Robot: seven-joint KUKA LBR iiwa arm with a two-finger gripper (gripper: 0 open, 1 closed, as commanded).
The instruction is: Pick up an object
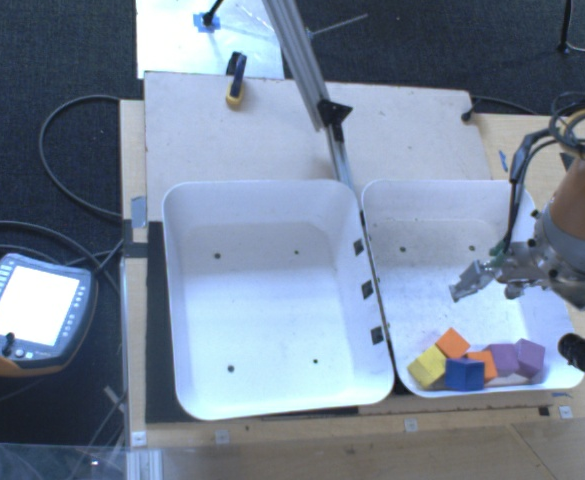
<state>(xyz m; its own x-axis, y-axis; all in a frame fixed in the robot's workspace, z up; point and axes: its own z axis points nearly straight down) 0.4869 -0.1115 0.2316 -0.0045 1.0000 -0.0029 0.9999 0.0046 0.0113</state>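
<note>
Several small blocks lie bunched in the near corner of the right bin (422, 218): a yellow block (427, 366), an orange block (453, 343), a blue block (464, 373), a second orange block (485, 364) and two purple blocks (517, 357). My gripper (472, 282) hangs over the right bin's middle right. It sits above and behind the cluster and is apart from it. No block is seen in it. The grey arm with its orange band (584, 203) comes in from the right edge.
The left bin (177, 268) stands beside the right one, sharing a middle wall with black clips. A slanted metal pole (302, 58) crosses the back board. A yellow-black clamp (235, 80) lies at the back left. A teach pendant (30, 308) and cables rest on the floor to the left.
</note>
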